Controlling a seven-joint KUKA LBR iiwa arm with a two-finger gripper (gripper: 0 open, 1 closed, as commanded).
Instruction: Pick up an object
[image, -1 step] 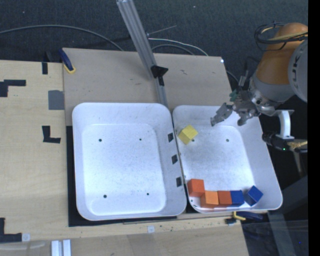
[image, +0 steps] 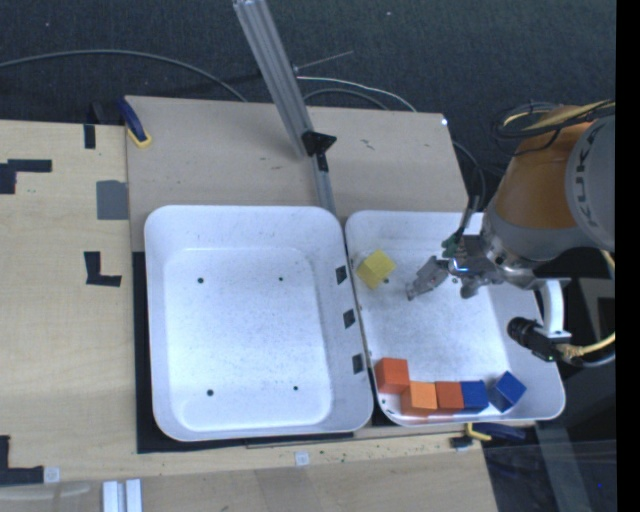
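Observation:
In the right bin (image: 520, 330), a yellow block (image: 377, 268) lies near the upper left corner. Along the front wall sit a row of blocks: a red-orange one (image: 392, 374), an orange one (image: 424, 397), another red-orange one (image: 448, 395) and two blue ones (image: 474, 397) (image: 508, 388). My gripper (image: 440, 285) hangs over the bin's middle, to the right of the yellow block and apart from it. It is open with nothing between its fingers.
The left bin (image: 160, 300) lies beside the right one, their walls meeting near the yellow block. A slanted metal rail (image: 285, 90) crosses the back of the bench. Cables run behind the bench and at the arm's side.

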